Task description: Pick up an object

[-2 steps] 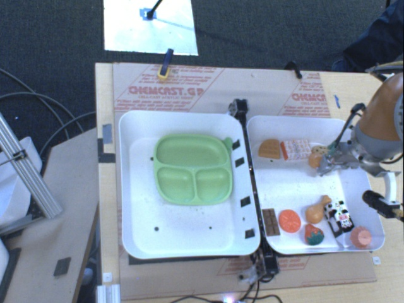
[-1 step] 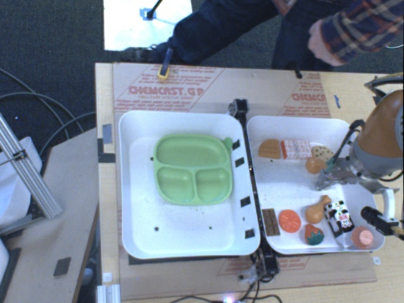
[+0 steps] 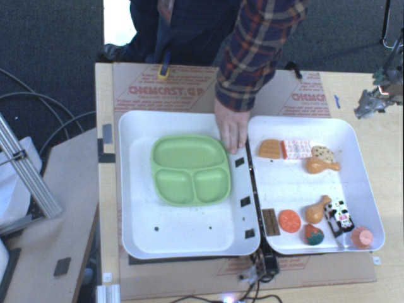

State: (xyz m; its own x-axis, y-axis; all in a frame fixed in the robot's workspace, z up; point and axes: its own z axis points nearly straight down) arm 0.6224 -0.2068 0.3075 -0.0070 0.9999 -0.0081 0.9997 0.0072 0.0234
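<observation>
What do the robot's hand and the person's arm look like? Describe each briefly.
The robot's hand at the right edge is a small grey metallic assembly with pale, shiny parts; detail is too small to tell. The person's arm wears a plaid flannel sleeve in navy, red and tan.

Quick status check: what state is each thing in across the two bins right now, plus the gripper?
Green plate: flat in left bin, compartments empty.
Person's hand: resting on the plate's rim.
Toy foods: loose in right bin, ungrasped.
Gripper: off beyond the right bin, holding nothing visible.
</observation>
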